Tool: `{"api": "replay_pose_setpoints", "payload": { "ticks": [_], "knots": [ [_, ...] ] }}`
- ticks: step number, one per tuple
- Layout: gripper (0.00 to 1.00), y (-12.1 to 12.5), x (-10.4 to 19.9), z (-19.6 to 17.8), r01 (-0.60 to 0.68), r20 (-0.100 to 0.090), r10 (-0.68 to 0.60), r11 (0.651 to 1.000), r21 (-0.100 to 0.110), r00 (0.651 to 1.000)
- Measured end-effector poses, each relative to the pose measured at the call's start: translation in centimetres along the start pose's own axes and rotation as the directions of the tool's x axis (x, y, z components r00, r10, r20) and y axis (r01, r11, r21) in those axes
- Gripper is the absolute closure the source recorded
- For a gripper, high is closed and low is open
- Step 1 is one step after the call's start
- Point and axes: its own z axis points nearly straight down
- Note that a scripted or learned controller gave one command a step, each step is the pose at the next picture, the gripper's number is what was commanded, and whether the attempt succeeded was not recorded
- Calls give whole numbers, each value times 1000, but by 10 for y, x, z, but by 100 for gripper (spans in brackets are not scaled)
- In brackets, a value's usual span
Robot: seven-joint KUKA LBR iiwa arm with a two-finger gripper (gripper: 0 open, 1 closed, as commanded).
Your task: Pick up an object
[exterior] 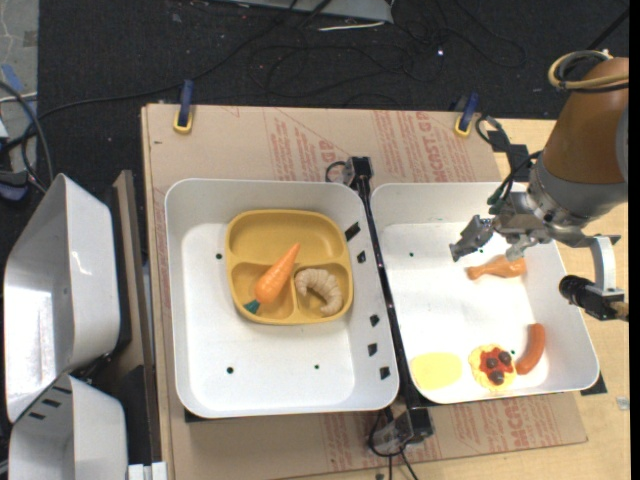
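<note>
Tool (492, 240) hangs low in the right white plastic bin (430, 368), directly over the small orange drumstick-shaped toy (497, 267); finger state cannot be told at this slant. Toy lies flat on the bin floor, just below the tool, not visibly held. Risk: toy is thin and low, so a slightly off-centre descent may nudge it aside or close above it. The red sausage-shaped toy (531, 348) and the flat yellow disc (436, 370) sit well apart, near the bin's front edge.
</note>
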Motion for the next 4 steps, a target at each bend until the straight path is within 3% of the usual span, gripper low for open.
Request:
{"api": "replay_pose_setpoints", "payload": {
  "ticks": [1, 3, 4],
  "knots": [
    [0, 3, 0, -7, 3, 2, -3, 1000, -13, 1000],
    [0, -6, -4, 99, 0, 1, 0, 1000, -8, 1000],
    [0, -6, -3, 117, 0, 2, 0, 1000, -11, 1000]
  ]
}}
